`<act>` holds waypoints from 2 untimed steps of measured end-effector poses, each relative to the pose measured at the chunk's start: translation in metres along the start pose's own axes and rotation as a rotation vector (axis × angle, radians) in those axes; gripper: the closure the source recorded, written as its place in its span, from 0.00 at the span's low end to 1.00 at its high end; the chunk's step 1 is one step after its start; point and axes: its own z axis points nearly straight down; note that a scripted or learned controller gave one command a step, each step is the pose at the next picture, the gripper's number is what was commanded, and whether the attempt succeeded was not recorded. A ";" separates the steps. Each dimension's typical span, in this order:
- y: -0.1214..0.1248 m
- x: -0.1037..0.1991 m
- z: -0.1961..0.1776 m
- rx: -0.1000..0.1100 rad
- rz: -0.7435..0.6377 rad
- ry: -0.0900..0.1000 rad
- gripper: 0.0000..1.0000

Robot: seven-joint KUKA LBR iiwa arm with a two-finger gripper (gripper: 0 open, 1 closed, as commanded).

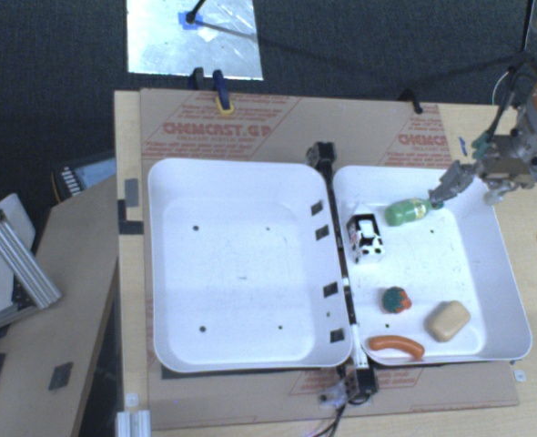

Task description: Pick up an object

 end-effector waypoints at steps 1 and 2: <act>0.008 0.027 -0.199 -0.013 -0.002 -0.002 0.00; 0.008 0.025 -0.201 0.001 -0.003 -0.001 1.00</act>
